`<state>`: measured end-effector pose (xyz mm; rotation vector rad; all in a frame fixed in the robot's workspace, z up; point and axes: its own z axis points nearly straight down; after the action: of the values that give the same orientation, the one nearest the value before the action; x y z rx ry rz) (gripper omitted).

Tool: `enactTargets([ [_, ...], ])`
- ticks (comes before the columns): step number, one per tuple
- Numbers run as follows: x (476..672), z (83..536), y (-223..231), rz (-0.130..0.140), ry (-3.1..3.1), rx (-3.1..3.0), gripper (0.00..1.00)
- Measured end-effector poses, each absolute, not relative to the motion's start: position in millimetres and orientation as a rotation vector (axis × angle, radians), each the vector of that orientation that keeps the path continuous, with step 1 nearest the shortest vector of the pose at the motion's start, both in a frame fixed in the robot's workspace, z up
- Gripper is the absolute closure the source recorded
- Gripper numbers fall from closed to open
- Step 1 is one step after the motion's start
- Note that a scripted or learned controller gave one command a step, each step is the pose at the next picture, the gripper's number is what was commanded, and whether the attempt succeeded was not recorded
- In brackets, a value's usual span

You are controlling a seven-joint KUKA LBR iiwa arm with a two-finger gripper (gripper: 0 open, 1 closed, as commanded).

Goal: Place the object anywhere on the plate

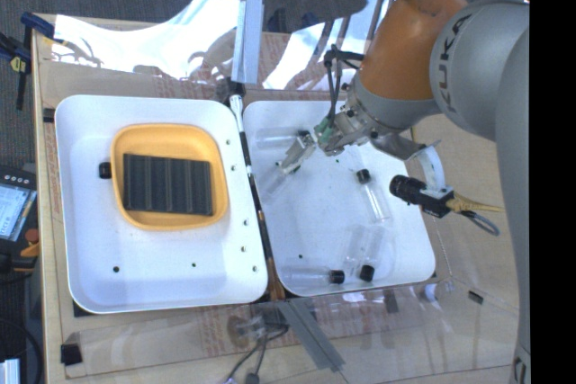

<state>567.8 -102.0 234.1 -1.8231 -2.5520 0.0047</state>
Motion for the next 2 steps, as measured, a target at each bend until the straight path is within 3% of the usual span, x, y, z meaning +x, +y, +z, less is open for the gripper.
enactTargets([
  [1,587.8,190.6,-77.8,0.004,-2.624,-1.720,0.00],
  [2,636.9,262.1,-71.3,0.000,-2.599,-1.765,0.00],
])
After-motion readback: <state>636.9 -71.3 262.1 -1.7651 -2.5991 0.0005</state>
